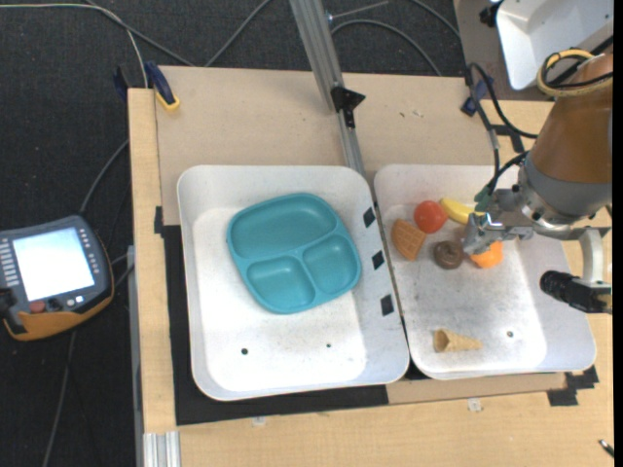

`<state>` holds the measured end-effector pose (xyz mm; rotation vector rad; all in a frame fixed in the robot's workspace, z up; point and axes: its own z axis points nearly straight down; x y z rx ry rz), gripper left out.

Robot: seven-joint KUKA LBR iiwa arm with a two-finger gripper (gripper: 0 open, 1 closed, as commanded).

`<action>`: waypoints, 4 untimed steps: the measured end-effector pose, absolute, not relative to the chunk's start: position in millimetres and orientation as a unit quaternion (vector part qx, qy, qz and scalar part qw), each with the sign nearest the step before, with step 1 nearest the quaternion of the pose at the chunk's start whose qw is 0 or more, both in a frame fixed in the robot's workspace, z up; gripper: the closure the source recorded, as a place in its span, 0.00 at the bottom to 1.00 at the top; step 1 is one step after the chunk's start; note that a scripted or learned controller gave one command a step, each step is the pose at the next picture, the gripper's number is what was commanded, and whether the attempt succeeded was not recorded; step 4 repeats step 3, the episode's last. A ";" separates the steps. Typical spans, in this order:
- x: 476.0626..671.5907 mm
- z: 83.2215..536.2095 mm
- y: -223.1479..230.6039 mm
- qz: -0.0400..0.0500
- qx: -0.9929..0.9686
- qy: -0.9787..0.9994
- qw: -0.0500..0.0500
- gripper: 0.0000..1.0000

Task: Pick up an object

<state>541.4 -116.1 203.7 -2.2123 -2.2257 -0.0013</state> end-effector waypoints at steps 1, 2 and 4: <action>545.4 201.2 -68.6 -0.001 -0.705 -0.709 0.002 1.00; 544.8 201.4 -4.6 -0.001 -0.704 -0.710 0.002 1.00; 550.5 216.4 52.5 -0.002 -0.704 -0.710 0.001 1.00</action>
